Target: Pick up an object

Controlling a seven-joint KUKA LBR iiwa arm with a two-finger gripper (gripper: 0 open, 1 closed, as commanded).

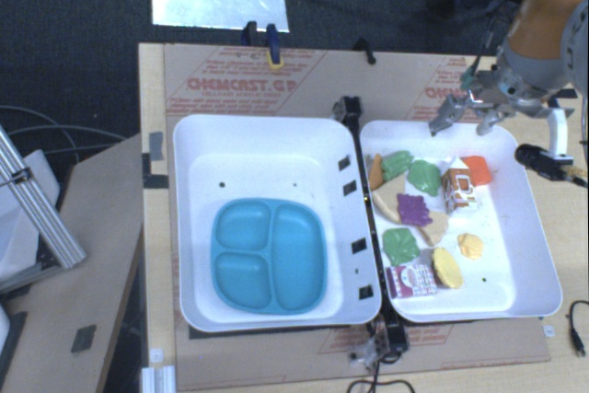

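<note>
**Gripper poised over the far edge of the right bin, nothing yet picked**

Two white bins are being viewed from above, side by side on a bench. In the left bin (184, 152), a blue divided tray (270, 255) is lying near the bin's near edge, its long axis running roughly from the far edge toward the near edge.

In the right bin (538, 290), a loose cluster of small toy foods is lying between the bin's left wall and its middle. From left to right: a green piece (397, 165) near the far left corner, a purple piece (414, 211) at the cluster's centre, a second green piece (401, 244) below it, a pink-and-white packet (411, 281) near the near edge, a small carton (459, 190), a yellow oval piece (447, 269) with its long axis tilted from far-left to near-right, and an orange piece (477, 168) toward the far right.

Over the bin's far edge, the gripper (469, 118) is being held above the rim, its two fingers spread apart, with nothing between them.

The step in hand is judged to be the approach: no object is being grasped. The next move is judged to call for the gripper to be carried toward the near edge, over one piece standing apart from its neighbours, such as the orange piece or the carton, then lowered with the fingers set across the piece's short axis.
</note>
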